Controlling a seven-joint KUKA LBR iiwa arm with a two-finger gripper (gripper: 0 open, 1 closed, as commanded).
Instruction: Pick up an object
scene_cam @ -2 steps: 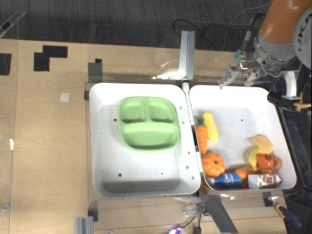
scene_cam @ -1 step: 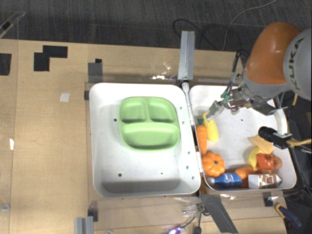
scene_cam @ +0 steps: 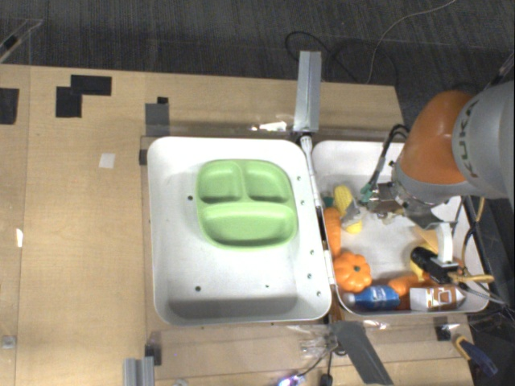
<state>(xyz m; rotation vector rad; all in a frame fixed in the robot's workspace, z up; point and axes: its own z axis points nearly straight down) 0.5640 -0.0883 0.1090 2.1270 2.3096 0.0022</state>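
Orange-banded and grey, the arm (scene_cam: 459, 147) hangs over the right bin (scene_cam: 354, 155), its gripper (scene_cam: 385, 202) low among toy food; how its jaws stand cannot be told. The step looks like the approach, nothing yet lifted. Just left of the gripper lies a corn cob (scene_cam: 343, 197), its long axis running slantwise up-right to down-left. Next comes a descent square across that axis. Below sit a pumpkin (scene_cam: 352, 271) and blue bottle (scene_cam: 376, 298); a green plate (scene_cam: 245, 202) fills the left bin (scene_cam: 173, 240).
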